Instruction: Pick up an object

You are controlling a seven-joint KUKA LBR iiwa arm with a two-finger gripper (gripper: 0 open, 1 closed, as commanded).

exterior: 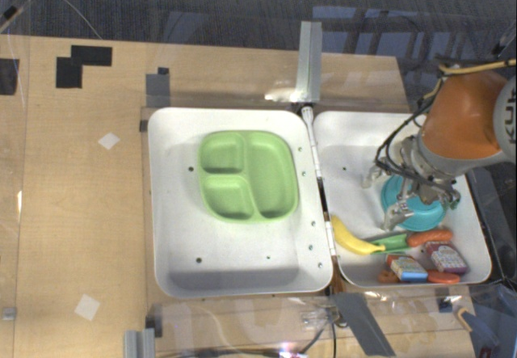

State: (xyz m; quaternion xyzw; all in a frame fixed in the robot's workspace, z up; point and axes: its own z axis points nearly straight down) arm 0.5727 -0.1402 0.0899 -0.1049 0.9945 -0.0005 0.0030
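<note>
My gripper hangs over the right bin, directly above a teal bowl-like object. The wrist and orange band hide where the fingertips meet. In front of it lie a yellow banana, a green piece and an orange carrot. Near the bin's front right corner sit a small dark red packet and a blue and orange item.
The left bin holds a green divided plate. A metal post stands behind the seam between the bins. The wooden bench extends to the left.
</note>
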